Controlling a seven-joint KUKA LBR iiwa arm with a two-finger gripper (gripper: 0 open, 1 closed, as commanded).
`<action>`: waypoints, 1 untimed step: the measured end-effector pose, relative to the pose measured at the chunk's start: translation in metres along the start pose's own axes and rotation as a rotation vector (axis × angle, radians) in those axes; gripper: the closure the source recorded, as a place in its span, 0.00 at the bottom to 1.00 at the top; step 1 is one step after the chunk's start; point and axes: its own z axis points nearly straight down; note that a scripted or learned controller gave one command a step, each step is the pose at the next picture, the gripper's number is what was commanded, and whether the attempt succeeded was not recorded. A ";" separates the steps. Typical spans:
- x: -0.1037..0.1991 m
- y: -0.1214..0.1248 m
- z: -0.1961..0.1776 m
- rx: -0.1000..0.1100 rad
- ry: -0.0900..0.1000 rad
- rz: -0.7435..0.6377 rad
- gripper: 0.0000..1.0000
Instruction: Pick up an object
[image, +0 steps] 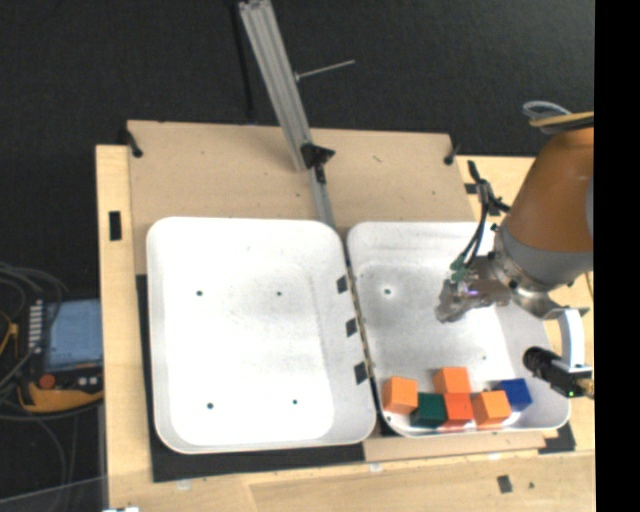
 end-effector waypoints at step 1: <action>0.045 0.001 0.008 0.003 -0.001 0.002 1.00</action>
